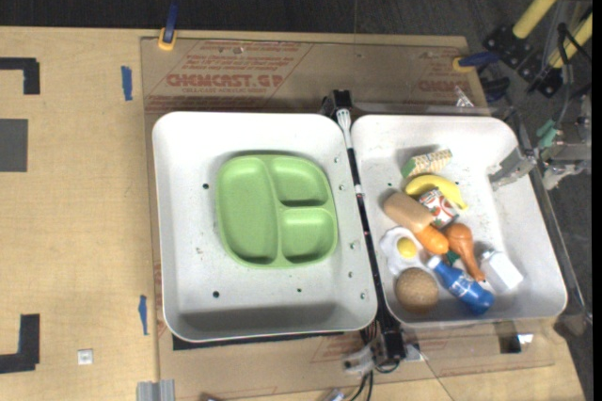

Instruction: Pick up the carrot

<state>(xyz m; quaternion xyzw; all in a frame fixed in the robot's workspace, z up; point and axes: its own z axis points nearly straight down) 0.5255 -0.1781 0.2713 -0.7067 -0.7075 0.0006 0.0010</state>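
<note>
While the pincer [515, 166] is being held over the far right corner of the right bin [538, 291], its state, released or clenched, cannot be told; nothing is being seen gripped in it. Nearest to the pincer, leftward in the picture, a banana [442, 187] is being shown. Further from the pincer, toward the near wall, the carrot [461, 247] is being found, wedged in a pile: a tan roll [407, 211] is lying just beside it and a blue bottle [466, 288] is touching its thin end. The carrot is being judged a light, stiff, smooth toy, likely to slip. The thick upper end, across its width, is being recommended as the hold point.
</note>
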